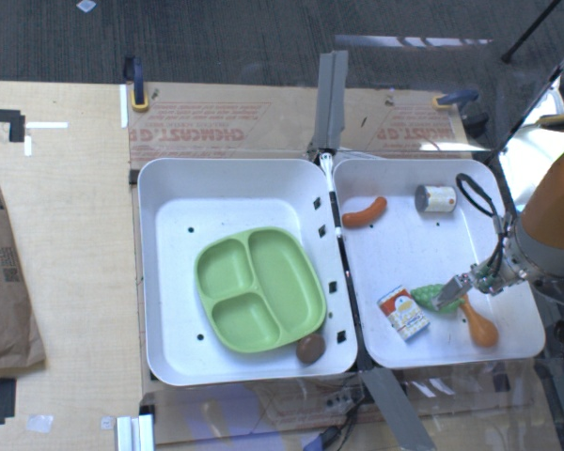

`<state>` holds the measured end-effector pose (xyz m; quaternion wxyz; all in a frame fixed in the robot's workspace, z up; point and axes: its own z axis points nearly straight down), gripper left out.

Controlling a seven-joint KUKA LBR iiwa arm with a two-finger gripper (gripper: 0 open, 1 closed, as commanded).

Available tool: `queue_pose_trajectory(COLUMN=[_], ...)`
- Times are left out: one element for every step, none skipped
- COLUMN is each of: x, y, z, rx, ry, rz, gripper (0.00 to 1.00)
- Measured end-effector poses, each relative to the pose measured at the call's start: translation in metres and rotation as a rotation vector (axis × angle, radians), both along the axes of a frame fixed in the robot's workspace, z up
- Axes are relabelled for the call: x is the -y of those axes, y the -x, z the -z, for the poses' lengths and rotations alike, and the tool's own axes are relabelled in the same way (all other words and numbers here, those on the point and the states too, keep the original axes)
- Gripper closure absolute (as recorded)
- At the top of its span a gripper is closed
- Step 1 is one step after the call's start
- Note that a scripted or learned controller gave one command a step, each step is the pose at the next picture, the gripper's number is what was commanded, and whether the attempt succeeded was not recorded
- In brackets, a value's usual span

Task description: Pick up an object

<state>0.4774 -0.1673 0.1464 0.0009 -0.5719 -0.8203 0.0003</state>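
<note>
My gripper [454, 291] reaches into the right bin [404, 252] from the right and sits low near the front right. Its tip rests against a green object [427, 296] on the bin floor. Just right of the tip lies an orange carrot-shaped toy [480, 326]. A small red and white box [403, 313] lies to the left of the green object. Farther back are a red-orange sausage [364, 212] and a small silver can [436, 198] lying on its side. The arm's orange band [556, 209] is at the right edge.
The left bin [169, 280] holds a green divided plate [259, 289] and a brown round object [310, 349] at its front right corner. A black cable loop [475, 193] hangs over the right bin's back right wall. A brown paper bag [5, 280] lies at the far left.
</note>
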Motion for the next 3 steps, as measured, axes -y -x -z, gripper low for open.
queue_pose_trajectory(x=[-0.05, -0.048, -0.107], y=[-0.008, -0.01, -0.028], z=[0.051, 0.041, -0.045], rx=[0.006, 0.014, 0.001], ry=[0.001, 0.004, 0.001], rz=[-0.089, -0.083, 0.111], gripper=[0.0, 1.0, 1.0])
